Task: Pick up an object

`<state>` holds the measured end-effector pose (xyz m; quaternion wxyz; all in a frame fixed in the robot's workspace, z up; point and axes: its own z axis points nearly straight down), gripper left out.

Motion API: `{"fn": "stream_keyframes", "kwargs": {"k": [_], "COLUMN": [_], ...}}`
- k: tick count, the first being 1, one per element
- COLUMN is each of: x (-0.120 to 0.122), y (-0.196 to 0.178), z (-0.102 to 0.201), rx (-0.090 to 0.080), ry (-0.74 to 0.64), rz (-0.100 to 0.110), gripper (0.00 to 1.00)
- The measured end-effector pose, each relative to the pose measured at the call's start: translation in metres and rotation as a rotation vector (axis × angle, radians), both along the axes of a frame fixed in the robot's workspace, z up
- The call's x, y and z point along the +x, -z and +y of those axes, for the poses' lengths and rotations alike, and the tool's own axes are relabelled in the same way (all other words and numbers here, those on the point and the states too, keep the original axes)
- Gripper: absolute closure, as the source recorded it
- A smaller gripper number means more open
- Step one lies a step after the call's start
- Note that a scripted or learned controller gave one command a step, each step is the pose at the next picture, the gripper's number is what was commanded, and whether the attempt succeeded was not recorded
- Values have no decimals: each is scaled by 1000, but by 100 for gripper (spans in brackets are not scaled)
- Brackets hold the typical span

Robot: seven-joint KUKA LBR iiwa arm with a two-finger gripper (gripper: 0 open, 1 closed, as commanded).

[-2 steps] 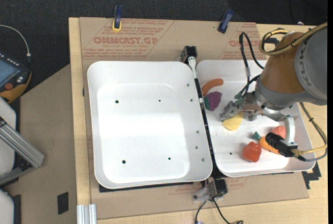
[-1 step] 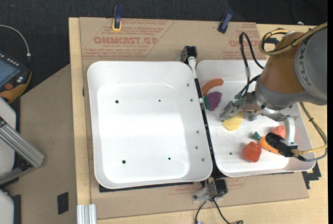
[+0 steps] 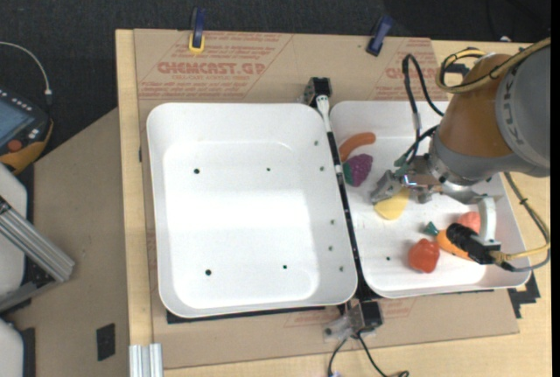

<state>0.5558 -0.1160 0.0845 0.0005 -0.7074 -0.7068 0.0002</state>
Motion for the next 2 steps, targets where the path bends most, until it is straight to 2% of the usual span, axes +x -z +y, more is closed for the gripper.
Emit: {"fn": "stream_keyframes", "kwargs": {"k": [1,2], "x": [0,19], "y": [-10,-105], "z": [0,108], "rx": [-1,1], "ry": [1,-8], "rz": [-2,-9], "gripper": [100,100]}}
